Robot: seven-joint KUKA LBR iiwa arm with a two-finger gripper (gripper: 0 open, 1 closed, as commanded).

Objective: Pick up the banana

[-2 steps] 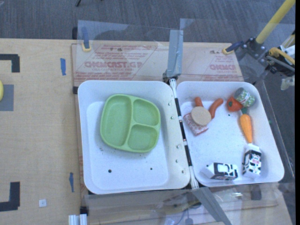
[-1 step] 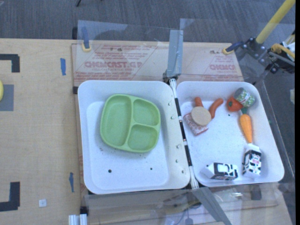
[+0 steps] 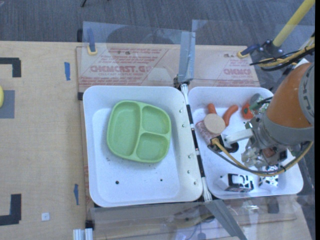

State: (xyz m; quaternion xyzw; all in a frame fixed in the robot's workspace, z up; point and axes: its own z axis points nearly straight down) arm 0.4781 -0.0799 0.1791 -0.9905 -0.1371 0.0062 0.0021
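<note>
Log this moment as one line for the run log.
arm: over right bin | gripper: low among items, grasp unclear | banana: not identified | green plate: left bin

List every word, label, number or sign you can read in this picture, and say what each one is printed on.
"CHEMCAST", in red, on the clear sheet behind the left bin; the smaller lines around it are too blurred to read.
Red print on the clear sheet behind the right bin: cut off and too blurred to read.
Black-and-white marker patterns in the right bin: no readable characters.
Dark letters on the arm's orange band: cut off, unreadable.
</note>
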